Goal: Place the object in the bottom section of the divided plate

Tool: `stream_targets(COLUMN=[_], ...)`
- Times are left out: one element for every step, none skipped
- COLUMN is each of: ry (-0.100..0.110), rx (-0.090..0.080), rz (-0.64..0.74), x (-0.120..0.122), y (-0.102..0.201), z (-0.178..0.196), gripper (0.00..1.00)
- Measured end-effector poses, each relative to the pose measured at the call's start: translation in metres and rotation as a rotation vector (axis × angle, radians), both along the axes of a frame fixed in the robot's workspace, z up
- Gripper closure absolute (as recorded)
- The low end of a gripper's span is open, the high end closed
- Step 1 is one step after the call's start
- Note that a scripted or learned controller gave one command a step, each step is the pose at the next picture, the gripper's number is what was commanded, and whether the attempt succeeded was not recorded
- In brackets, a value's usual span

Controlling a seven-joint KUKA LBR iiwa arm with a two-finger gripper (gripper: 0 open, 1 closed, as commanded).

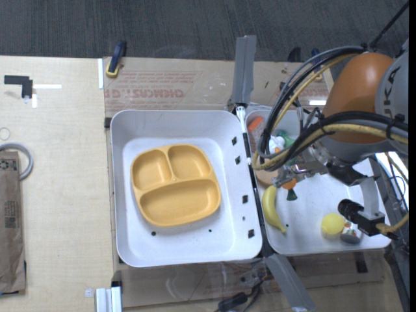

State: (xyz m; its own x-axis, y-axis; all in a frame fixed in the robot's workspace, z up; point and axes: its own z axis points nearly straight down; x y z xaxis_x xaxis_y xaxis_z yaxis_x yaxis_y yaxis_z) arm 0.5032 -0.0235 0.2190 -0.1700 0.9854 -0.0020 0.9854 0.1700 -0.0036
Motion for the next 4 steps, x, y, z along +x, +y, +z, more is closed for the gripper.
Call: stream_targets(ry=[0.001,-0.006,-0.003,0.002], rx=[0.001,0.001,0.001,0.002], rz=[0.173,0.359,0.683,0.662], x=[0.022,-0.002,0.065,0.051], y=[0.050,0.074,0.109,0.158], z=[-0.024,0.016,0.039,-0.030], gripper=[1.00,1.00,1.00,1.00])
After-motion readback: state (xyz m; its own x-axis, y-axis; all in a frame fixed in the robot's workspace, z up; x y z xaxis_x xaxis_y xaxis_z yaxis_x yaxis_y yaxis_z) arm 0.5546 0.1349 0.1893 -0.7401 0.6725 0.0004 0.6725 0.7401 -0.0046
